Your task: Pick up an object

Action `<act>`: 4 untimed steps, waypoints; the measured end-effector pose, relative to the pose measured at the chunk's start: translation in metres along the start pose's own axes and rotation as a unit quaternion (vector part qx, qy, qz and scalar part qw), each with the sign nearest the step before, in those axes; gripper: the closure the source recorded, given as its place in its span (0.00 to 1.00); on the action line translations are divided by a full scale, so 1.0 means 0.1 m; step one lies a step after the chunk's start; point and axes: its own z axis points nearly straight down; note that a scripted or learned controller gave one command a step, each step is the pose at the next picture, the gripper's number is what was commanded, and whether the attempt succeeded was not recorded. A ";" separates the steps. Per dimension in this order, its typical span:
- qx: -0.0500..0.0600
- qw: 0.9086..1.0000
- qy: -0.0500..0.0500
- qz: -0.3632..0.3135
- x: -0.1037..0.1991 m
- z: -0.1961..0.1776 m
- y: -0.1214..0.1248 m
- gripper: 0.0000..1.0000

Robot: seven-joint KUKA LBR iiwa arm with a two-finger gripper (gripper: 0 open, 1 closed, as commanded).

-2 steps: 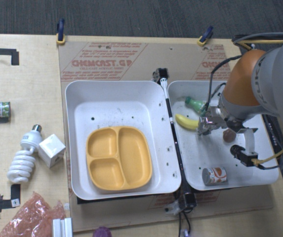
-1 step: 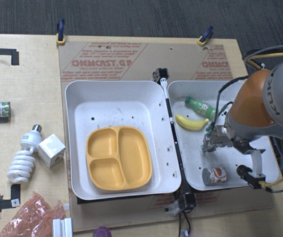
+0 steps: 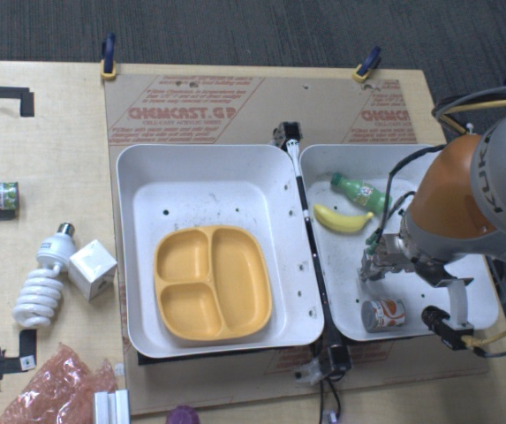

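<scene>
Pink mesh bag (image 3: 54, 385) lies at the bench's near left corner. Over the right bin (image 3: 351, 323), the gripper (image 3: 374, 263) hangs above a can (image 3: 383, 314), near a banana (image 3: 342, 220) and green bottle (image 3: 358, 193); finger position unclear.

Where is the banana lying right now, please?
The banana lies in the right bin, near its back-left corner, just in front of the green bottle and left of the gripper.

Two white bins (image 3: 138, 237); one yellow plate (image 3: 213, 283), banana (image 3: 341, 220), green bottle (image 3: 357, 191), can (image 3: 383, 314), bulb (image 3: 42, 279).
</scene>
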 end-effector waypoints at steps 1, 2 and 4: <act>-0.001 1.000 -0.001 0.001 -0.01 -0.10 0.01 1.00; 0.000 1.000 -0.001 -0.002 0.04 -0.51 0.61 1.00; 0.000 1.000 0.000 0.000 0.05 0.00 0.52 0.00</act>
